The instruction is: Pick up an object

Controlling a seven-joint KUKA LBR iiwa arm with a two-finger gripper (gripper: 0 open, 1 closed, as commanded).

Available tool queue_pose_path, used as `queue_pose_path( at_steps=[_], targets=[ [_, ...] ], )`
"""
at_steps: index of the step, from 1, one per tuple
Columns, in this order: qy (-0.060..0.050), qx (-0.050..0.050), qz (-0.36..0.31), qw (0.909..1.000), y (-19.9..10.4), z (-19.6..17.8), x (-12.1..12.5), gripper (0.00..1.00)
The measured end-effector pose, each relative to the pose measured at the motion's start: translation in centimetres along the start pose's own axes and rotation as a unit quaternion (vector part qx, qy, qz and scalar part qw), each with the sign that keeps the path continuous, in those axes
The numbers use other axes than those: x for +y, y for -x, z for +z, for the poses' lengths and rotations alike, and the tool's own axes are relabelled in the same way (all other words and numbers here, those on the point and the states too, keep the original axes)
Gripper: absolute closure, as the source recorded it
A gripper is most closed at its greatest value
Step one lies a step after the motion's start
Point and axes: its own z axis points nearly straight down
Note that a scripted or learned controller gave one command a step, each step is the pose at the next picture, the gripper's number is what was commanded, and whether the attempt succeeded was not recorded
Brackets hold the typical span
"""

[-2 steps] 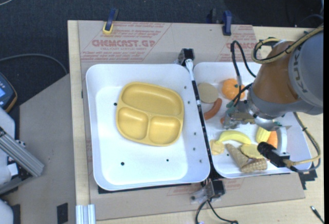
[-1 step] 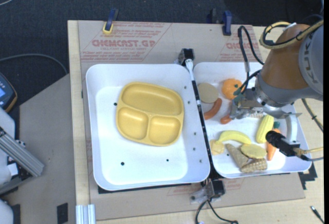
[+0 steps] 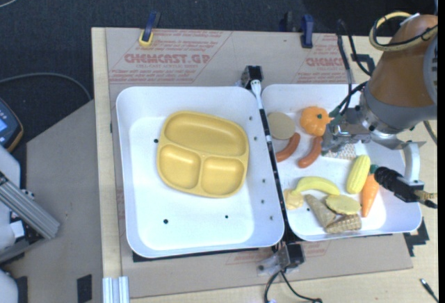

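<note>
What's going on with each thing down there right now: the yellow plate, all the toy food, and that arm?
Yellow divided tray: flat in the left bin, compartments bare.
Orange: in the right bin, beside the gripper.
Two sausages: lying side by side.
Banana: lying flat.
Corn cob: lying beside the carrot.
Ice cream cone: on its side.
Gripper: low over the right bin, near the orange.

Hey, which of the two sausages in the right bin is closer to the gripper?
The right-hand sausage, lying just below the orange pumpkin; the gripper sits right beside it, while the other sausage lies farther left.
</note>
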Motion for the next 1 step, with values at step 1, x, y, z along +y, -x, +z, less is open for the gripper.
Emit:
queue_pose_path(
  at_steps=[1],
  targets=[
    [0.000,0.000,-0.001,1.0000,0.01,-4.12,0.11,1.00]
  ],
)
